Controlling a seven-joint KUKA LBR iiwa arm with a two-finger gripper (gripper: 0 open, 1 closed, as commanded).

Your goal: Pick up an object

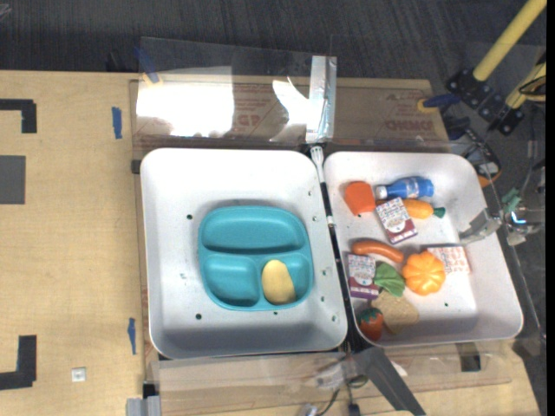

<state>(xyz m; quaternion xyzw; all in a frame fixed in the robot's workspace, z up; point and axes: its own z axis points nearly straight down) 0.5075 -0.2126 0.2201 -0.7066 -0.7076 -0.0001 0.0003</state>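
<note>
The worktop [69, 232] is pale brown board with black corner marks at its left edge and short strips of blue tape [116, 121]. Dark carpet [260, 7] lies beyond it. Behind the bins stands a clear sheet [217, 102] catching glare, edged with silver tape [321, 94]. The reddish print on the cardboard behind it is too blurred to read. The left bin [165, 172] holds a teal divided tray [251, 224] with a yellow potato-like piece [277, 282] in its lower right compartment. The right bin [494, 310] holds the clutter. An orange piece [359, 198], a blue bottle [406, 187] and a small carrot [420, 209] lie along the top, with a small carton [396, 217] just below them. A sausage [377, 250] and a purple pack [361, 271] lie lower left, and a red fruit [371, 321] sits at the bottom. A pumpkin [424, 272] touches a flat printed pack [453, 258]. None of the labels can be read. The jaws seem to be the grey metal part over this bin's right rim, right of the flat pack and apart from it, with nothing seen between them. I cannot tell whether they are apart or together. A yellow pole [516, 29] slants across the top right corner.
</note>
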